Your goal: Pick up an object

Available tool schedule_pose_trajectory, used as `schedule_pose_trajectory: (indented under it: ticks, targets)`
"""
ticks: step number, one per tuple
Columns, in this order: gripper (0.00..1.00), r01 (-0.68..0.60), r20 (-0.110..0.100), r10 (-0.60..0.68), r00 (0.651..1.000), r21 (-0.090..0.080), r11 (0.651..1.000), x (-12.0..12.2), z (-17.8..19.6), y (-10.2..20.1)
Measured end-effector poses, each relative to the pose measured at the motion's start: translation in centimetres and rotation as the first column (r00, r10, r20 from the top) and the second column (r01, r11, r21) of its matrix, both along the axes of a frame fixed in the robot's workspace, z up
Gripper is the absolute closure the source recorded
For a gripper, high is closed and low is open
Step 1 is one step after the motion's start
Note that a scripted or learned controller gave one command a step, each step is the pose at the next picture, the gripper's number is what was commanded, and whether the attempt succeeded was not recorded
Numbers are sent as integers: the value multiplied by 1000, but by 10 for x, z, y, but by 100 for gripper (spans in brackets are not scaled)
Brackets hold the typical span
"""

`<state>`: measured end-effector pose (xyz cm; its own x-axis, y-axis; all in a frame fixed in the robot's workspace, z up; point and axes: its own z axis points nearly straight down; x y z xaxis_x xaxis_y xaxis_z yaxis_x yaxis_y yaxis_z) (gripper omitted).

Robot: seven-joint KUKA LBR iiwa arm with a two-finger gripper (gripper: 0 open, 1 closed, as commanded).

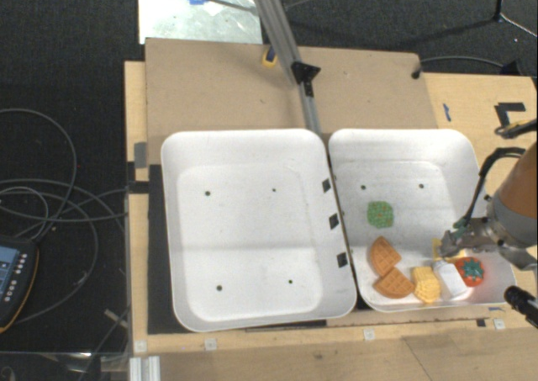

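Tool (458, 240): over right bin's (403, 148) lower right corner; finger state cannot be told.
Red object (472, 271): in that bin, just beside tool.
Green object (381, 214): same bin, mid-floor.
Orange pieces (388, 268): along its lower wall.

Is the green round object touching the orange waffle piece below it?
Apart. The camera view shows bare white bin floor between the green object and the orange piece.
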<state>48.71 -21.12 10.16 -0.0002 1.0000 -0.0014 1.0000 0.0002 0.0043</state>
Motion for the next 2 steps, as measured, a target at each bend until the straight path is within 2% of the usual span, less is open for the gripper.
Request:
schedule_pose_trajectory:
  ticks: [1, 2]
  targets:
    - [100, -5, 2, 5, 1000, -1, 1000, 7, 45, 4]
    - [100, -6, 4, 6, 1000, -2, 1000, 12, 109, 4]
